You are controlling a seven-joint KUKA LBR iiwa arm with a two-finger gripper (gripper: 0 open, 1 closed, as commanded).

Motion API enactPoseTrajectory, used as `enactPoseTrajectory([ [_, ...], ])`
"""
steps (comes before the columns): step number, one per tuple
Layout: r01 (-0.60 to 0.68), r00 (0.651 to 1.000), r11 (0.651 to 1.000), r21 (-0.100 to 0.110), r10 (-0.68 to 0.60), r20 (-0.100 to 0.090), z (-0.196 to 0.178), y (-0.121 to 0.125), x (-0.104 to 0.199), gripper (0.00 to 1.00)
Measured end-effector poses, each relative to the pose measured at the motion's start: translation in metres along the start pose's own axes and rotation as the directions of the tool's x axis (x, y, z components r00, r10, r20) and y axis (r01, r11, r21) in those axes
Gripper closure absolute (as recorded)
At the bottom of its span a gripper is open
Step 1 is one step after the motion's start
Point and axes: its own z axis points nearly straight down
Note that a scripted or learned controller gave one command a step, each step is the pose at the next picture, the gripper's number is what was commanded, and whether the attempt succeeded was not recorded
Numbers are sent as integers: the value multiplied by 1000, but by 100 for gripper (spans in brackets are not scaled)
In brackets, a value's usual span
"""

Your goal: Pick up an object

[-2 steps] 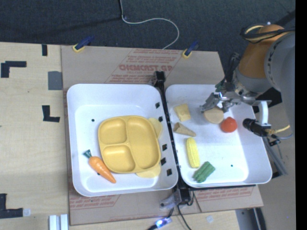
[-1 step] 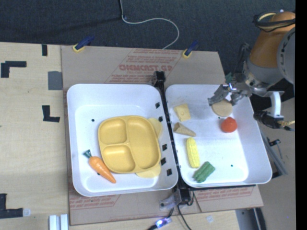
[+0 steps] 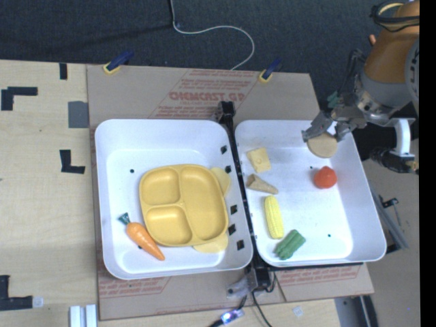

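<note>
Claw over far right corner of right bin, fingers closed on tan round piece; piece appears raised off bin floor. Judged step: lift after grasp. Next move calls for steady rise clear of bin wall, grip kept firm. Tomato just nearer than piece; cheese, corn, green pod further left in bin.

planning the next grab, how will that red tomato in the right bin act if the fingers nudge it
The tomato looks round and smooth, so it would probably roll on the right bin. Its glossy skin may slip from a pinch. It lies apart from other items, so approach seems easy.
</note>
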Motion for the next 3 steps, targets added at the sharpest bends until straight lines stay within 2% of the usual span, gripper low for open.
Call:
enactPoseTrajectory([
  [1,3,1000,1000,6,-3,-1,10,0,49,100],
  [2,6,1000,1000,5,-6,-3,-1,-6,106,100],
  [3,6,1000,1000,6,-6,-2,10,-6,165,100],
])
